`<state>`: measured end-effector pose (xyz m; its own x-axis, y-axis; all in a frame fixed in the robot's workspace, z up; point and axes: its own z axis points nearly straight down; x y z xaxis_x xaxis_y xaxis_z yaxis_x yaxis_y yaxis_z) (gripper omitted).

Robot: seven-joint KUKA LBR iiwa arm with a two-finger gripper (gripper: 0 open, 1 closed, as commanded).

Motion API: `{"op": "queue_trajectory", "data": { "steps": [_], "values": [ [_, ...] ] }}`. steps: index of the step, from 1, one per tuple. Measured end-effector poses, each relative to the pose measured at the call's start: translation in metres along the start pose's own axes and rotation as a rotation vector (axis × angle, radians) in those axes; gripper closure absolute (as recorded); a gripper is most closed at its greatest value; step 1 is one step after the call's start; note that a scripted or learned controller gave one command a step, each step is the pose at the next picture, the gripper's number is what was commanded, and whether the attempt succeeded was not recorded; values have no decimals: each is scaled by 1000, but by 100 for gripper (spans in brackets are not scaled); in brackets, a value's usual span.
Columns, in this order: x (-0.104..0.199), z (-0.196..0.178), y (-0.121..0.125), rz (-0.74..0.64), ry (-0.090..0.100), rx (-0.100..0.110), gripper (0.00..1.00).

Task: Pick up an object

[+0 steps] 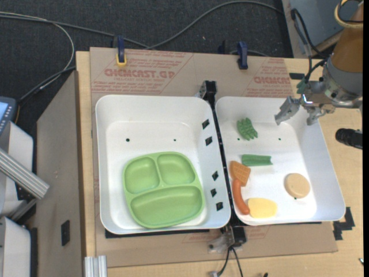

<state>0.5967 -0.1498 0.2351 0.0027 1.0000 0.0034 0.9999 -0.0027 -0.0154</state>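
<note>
**Inspector:** Position of the claw [297,109]?

**Assistant:** Over the far right corner of the right bin [323,154], above the rim. Its fingers are spread with nothing between them. It appears clear of the bin floor.

**Inspector:** Candidate objects?

**Assistant:** All five lie in the right bin. A leafy green piece [247,128] is nearest the claw. Below it lies a green bar [256,160]. An orange wedge [240,172] touches the top of an orange-red sausage shape [238,197], which runs close along the left wall. A yellow piece [262,208] sits just beside the sausage's lower end. A tan disc [297,185] lies apart on the right. The left bin [109,154] holds a green divided plate [164,188].

**Inspector:** Risks?

**Assistant:** Judged from layout alone:
1. The wedge, sausage and yellow piece are crowded; a descent there may catch two items or push one aside.
2. The sausage lies near the wall and the divider clips [212,172]; a finger may strike them.
3. The disc and the bar look flat and low; the fingers may close above them or slide off.
4. The claw sits near the bin's corner; a straight descent may meet the rim.
</note>
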Motion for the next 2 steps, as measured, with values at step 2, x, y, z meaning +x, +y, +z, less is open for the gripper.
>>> {"op": "queue_trajectory", "data": {
  "steps": [2],
  "values": [
    [2,44,-7,-3,-2,-11,0]
  ]
}}
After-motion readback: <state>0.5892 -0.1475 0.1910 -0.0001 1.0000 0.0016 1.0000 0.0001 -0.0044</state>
